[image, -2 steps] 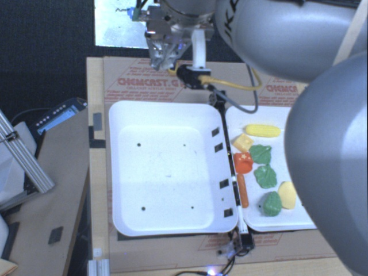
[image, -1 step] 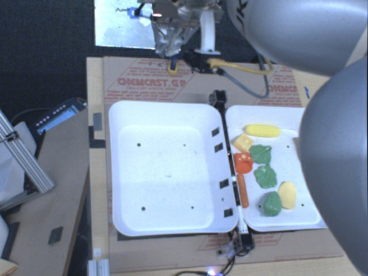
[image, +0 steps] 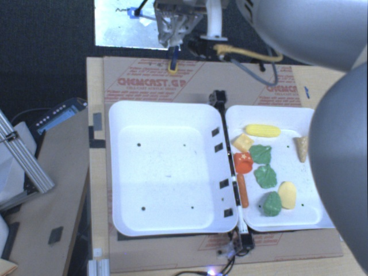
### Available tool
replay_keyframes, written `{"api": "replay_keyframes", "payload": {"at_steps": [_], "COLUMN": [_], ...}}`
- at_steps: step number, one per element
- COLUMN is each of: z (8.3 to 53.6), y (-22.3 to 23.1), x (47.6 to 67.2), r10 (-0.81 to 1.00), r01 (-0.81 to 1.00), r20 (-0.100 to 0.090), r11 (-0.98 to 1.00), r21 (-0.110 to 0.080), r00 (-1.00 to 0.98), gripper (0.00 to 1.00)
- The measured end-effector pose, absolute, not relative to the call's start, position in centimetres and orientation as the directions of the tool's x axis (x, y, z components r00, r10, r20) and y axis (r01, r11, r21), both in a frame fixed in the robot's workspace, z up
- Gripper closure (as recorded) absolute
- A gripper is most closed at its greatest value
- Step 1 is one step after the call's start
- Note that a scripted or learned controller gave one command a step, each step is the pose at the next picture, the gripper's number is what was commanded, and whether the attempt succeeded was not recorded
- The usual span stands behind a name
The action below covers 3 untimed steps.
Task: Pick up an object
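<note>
The right bin [image: 310, 115] holds several toy foods: a yellow corn cob [image: 262, 131], a yellow-orange piece [image: 242, 143], a red pepper [image: 244, 163], an orange carrot [image: 242, 190], a yellow lemon [image: 287, 194], a beige cone [image: 301, 148] and green vegetables [image: 265, 176]. My gripper [image: 172, 42] hangs high at the top of the view, beyond the far edge of the left bin [image: 115, 154] and far from the foods. Its fingers converge to a point, shut, and I see nothing between them.
The big grey arm [image: 322, 22] crosses the top right and covers the right bin's right edge. A small yellow and blue piece [image: 172, 65] sits on the cardboard just under the gripper. Black clips [image: 221, 148] line the seam between the bins.
</note>
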<state>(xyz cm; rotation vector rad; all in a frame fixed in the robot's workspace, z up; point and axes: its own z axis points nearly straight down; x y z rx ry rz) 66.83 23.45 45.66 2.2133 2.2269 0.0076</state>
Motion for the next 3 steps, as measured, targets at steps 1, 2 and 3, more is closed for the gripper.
{"api": "replay_keyframes", "payload": {"at_steps": [1, 2, 3], "z": [46.2, 45.1, 45.8], "y": [21.3, 18.2, 16.2], "x": [66.9, 66.9, 66.9], "r10": [1.0, 1.0, 1.0], "r01": [1.0, 1.0, 1.0], "r20": [0.001, 0.0, 0.001], "r11": [0.0, -0.001, 0.0], "r21": [0.003, 0.0, 0.002], "r00": [0.0, 0.001, 0.0], "gripper": [1.0, 1.0, 1.0]}}
